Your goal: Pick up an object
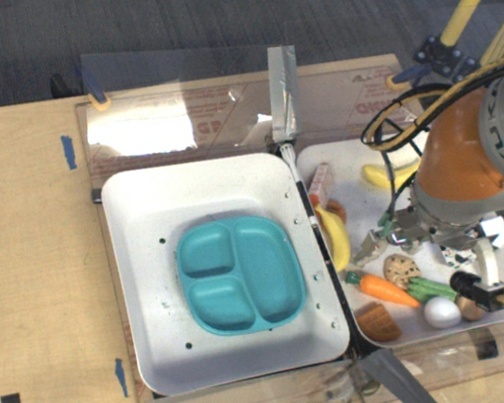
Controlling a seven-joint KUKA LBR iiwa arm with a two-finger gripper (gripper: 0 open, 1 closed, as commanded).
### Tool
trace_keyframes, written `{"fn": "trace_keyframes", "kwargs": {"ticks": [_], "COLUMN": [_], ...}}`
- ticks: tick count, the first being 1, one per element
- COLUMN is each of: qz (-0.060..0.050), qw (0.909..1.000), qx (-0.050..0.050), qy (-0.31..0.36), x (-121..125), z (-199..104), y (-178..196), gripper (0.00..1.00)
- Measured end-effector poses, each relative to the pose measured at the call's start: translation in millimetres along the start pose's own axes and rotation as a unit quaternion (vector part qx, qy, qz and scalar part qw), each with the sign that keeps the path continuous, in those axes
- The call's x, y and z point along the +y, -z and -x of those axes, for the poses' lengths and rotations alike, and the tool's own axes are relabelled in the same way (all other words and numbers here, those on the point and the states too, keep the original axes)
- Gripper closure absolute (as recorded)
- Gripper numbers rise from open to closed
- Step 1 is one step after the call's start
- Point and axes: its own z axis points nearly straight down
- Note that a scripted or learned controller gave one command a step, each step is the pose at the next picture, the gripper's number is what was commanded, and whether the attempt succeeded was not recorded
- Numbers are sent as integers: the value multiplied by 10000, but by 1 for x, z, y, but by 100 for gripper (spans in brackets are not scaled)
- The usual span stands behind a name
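Camera view: arm low over the crowded right bin

Camera view looks down at a slant on a wooden surface (41, 305) bearing two shallow white bins side by side. In the left bin (129, 206) lies a teal divided plate (241, 273) with three compartments, roughly in the middle of the bin floor.

The right bin (345, 160) holds the loose objects. A banana (335, 235) lies along its left wall, with a small reddish packet (318, 182) just above it near the divider. A second yellow piece (386, 175) sits further right, partly covered by the arm. Lower down, a carrot (387, 290) with green leaves (429, 289) lies at a slant; a speckled round cookie (398, 268) is just above it, touching or nearly so. A brown wedge-shaped item (378, 321) rests at the bin's lower left corner, and a white egg (441, 312) sits just right of it near the bottom rim, with a small brown object (470, 308) beside it.

The arm (468, 157), grey with an orange band, reaches in from the right and hangs over the right half of this bin. The gripper (433, 238) is below the orange band, above the cookie and carrot leaves; whether its fingers are apart or together cannot be told from this angle, and nothing is visibly held between them.
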Motion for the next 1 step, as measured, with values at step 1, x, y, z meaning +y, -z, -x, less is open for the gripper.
{"fn": "trace_keyframes", "kwargs": {"ticks": [1], "qz": [30], "qw": [10000], "qx": [-6], "qy": [2], "x": [3], "z": [0], "y": [10], "gripper": [100]}}
